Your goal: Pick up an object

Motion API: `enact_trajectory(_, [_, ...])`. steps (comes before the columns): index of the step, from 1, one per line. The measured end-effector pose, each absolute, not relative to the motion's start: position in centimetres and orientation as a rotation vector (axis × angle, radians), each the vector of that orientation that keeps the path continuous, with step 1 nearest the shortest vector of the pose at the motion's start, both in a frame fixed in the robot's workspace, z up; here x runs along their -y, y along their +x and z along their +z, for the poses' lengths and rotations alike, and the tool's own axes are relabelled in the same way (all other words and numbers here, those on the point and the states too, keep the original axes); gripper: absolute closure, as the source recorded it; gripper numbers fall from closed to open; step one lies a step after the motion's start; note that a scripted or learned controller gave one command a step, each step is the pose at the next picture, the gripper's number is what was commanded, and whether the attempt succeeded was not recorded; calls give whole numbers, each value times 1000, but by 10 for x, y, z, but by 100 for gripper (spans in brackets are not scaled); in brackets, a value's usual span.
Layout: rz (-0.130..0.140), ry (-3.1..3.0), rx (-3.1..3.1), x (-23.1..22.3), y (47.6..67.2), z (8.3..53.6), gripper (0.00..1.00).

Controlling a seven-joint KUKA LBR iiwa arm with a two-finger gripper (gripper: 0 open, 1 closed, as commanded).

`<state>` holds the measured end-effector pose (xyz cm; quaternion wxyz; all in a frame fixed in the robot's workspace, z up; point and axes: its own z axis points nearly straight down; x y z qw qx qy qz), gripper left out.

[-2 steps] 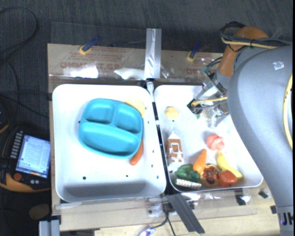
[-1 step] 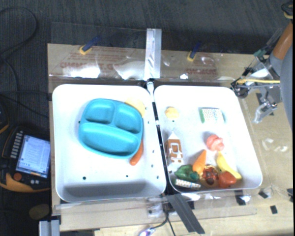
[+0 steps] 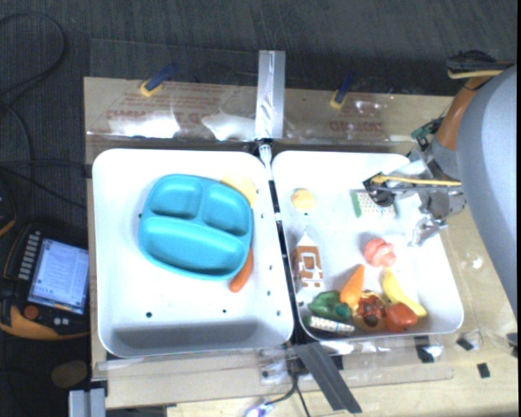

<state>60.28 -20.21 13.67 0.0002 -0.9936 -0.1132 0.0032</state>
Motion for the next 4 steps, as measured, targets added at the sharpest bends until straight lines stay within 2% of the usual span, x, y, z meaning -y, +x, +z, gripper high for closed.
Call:
enact_trajectory(1, [-11, -3126, 319, 193, 530, 89, 0])
enact_trajectory(2, [3, -3102, 372, 213, 605, 87, 0])
enact_trajectory(3, [-2, -3112, 388, 215, 606, 98, 100])
enact_trajectory(4, [-1, -3109, 389, 213, 606, 98, 0])
